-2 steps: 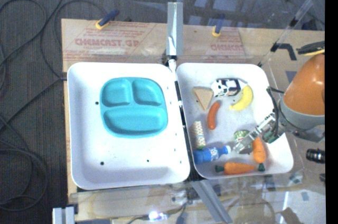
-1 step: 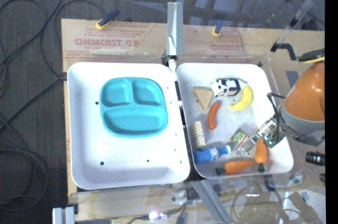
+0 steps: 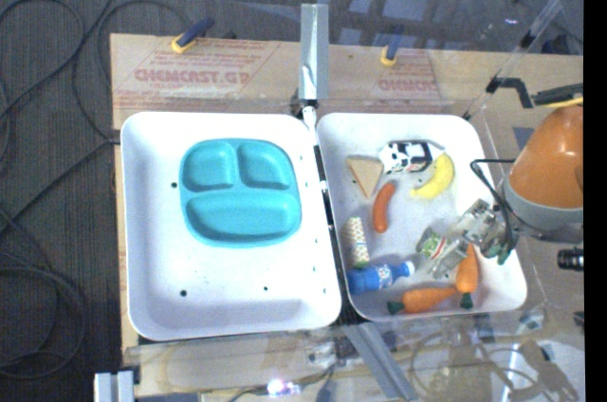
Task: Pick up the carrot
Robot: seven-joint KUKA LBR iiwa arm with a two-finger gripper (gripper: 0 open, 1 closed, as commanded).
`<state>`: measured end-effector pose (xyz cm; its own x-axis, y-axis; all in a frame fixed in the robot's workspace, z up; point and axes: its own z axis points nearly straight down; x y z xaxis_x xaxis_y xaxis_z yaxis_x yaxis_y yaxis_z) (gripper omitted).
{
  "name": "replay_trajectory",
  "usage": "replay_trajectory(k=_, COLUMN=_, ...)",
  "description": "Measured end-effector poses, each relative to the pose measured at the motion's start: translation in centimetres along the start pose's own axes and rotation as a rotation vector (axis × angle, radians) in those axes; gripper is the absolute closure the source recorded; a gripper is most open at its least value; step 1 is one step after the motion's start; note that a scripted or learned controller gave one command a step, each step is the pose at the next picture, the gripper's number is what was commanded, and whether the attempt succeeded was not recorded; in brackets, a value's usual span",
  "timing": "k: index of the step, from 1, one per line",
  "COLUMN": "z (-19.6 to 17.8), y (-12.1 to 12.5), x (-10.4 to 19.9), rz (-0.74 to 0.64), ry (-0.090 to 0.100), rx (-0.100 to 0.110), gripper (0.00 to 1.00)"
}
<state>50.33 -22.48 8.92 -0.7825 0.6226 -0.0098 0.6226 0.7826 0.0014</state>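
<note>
Two orange carrots lie in the right bin (image 3: 493, 165) near its front right corner. One carrot (image 3: 429, 299) lies flat along the front wall, its green end pointing left. The other carrot (image 3: 468, 267) stands more upright just right of it. My gripper (image 3: 453, 246) hangs low over this corner, pointing down and left, right beside the upright carrot's top end. Whether it touches that carrot cannot be made out. Nothing is visibly held.
The right bin also holds a blue bottle (image 3: 377, 277), a corn cob (image 3: 358, 241), a red sausage (image 3: 382, 206), a bread wedge (image 3: 364, 173), a banana (image 3: 434, 178) and a black-and-white cow (image 3: 408, 155). The left bin (image 3: 152, 296) holds a blue divided plate (image 3: 241, 191).
</note>
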Motion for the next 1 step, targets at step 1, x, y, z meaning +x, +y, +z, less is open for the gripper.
replay_trajectory(k=1, z=-0.83, y=0.19, x=-0.21, rz=0.001, ry=-0.004, rx=-0.004, gripper=1.0)
